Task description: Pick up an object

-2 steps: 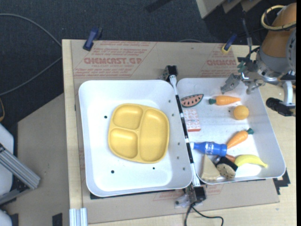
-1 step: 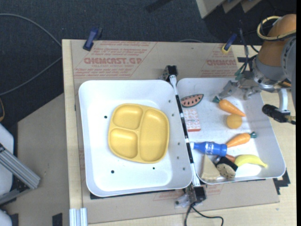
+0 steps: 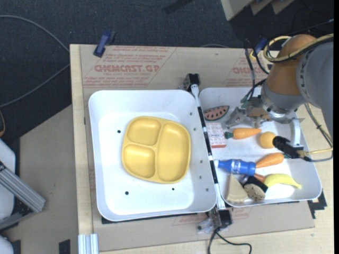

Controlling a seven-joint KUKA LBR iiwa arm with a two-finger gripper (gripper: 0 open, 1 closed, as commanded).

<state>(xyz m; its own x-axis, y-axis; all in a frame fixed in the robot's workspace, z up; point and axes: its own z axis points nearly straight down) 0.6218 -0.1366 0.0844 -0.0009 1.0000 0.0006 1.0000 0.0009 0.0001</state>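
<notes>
Bench, right bin (image 3: pixel 312 187): gripper (image 3: pixel 247 115), finger state indeterminate, poised just far of carrot (image 3: pixel 246 133); carrot's long axis runs left-right.

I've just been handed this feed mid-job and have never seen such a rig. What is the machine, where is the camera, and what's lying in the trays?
One fixed camera looks down at a slant on a bench with two shallow white bins. The grey arm with an orange band reaches in from the right; its pincer hangs over the right bin. That bin holds toy food: a watermelon slice, two carrots, a banana, a blue bottle. The left bin holds a yellow divided plate. I see nothing between the pincer's fingers.
</notes>
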